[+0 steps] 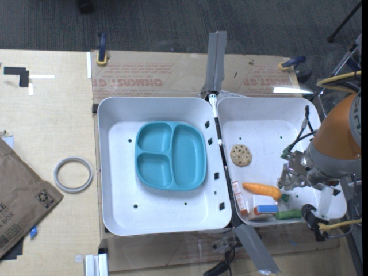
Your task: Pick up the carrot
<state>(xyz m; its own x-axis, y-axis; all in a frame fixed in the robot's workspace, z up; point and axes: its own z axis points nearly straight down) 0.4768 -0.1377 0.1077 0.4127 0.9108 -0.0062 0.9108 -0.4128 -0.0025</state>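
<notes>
- We see the carrot lying flat in the right bin, near its front edge, orange body pointing toward the left wall, stem end toward the right wall.
- The tool sits just beside the carrot's right end, low over the bin floor near the right wall. We cannot tell how it stands there: cables and wrist hardware clutter that spot.
- Nothing shows the carrot lifted; it rests on the bin floor.
- The arm, grey with an orange band, comes in over the right bin's right wall.
- A cookie lies on the floor left of bin centre, behind the carrot and apart from it.
- Along the front edge: a red-and-white carton in the front left corner, a blue-and-red box next to it, a green item further right.
- The left bin carries a teal divided plate at its middle.
- On the worktop, left of the bins: a tape ring and a brown cardboard box at the left edge.
</notes>
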